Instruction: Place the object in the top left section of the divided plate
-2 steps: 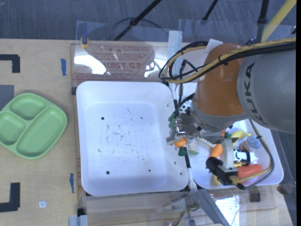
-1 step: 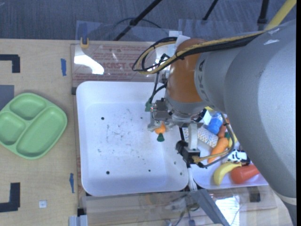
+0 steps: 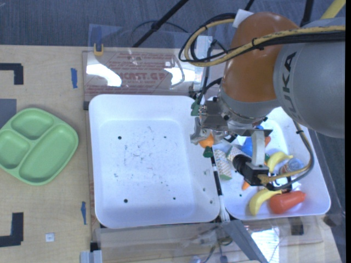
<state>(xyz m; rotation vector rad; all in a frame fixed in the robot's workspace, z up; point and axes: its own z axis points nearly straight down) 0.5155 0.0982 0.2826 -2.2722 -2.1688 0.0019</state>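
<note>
Task barely begun, by the look of it. Green divided plate (image 3: 37,145) sits on the bench (image 3: 44,64) at far left, well apart from both bins. All three of its sections look bare, including the top left one, so nothing has been delivered.

Left white bin (image 3: 148,158): only scuff marks and small holes on its floor. Right white bin (image 3: 315,193) holds the clutter: a yellow banana (image 3: 258,201) near the front, a red tomato-like piece (image 3: 285,200) just beside it, a second yellow banana-shaped piece (image 3: 277,159) further back, a blue item (image 3: 248,146), something orange (image 3: 207,142) near the divider between the bins, and a pale wrapped item (image 3: 222,160). Which one is meant as the object I cannot say; all candidates lie in the right bin.

Arm pose: reaches in from the right, orange band (image 3: 253,59) bulking over the back of the right bin, wrist pointed down. End effector (image 3: 211,131) is low at the right bin's left edge, close by the orange thing. Its state I cannot tell; the wrist body hides the business end from this angle, and nothing can be confirmed as grasped.

Remaining, as I judge it: secure an object, lift clear of the bin wall, carry across the whole left bin to the plate, release in the top left section.
</note>
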